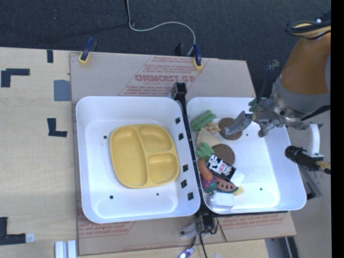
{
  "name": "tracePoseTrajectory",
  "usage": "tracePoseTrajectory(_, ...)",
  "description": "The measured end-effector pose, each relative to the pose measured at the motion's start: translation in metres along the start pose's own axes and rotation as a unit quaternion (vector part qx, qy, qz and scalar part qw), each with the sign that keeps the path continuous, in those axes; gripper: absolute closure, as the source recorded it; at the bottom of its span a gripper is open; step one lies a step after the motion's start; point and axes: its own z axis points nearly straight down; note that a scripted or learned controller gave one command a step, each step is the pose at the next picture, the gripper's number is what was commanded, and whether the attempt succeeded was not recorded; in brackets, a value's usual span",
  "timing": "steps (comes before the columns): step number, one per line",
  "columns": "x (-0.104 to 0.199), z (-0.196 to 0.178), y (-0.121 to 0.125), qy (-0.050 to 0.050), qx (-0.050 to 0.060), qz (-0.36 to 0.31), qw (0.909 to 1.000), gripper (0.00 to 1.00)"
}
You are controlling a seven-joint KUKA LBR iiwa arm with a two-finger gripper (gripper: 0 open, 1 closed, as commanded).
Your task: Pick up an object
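Several small toys [216, 168] lie heaped against the right bin's [271, 190] left wall, so the gripper [240, 123] angles down toward a brown disc [233, 128] at centre-right, its grip unreadable from here.

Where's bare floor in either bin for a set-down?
Right white bin: open floor between the toy pile and its right and front walls. Crowded along its left wall, where the green leafy toy, brown discs and watermelon slice sit; the tool hangs over the back. Left white bin: narrow margins around the yellow divided plate.
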Motion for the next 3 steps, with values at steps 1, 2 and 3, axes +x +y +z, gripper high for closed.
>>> tracePoseTrajectory(1, 0.013, 0.173, -0.014, 0.0, 0.004, 0.0, 1.0, 0.0)
tracePoseTrajectory(2, -0.003, 0.171, -0.046, -0.001, -0.007, 0.0, 1.0, 0.0)
tracePoseTrajectory(3, -0.003, 0.162, -0.046, -0.002, -0.006, 0.001, 1.0, 1.0)
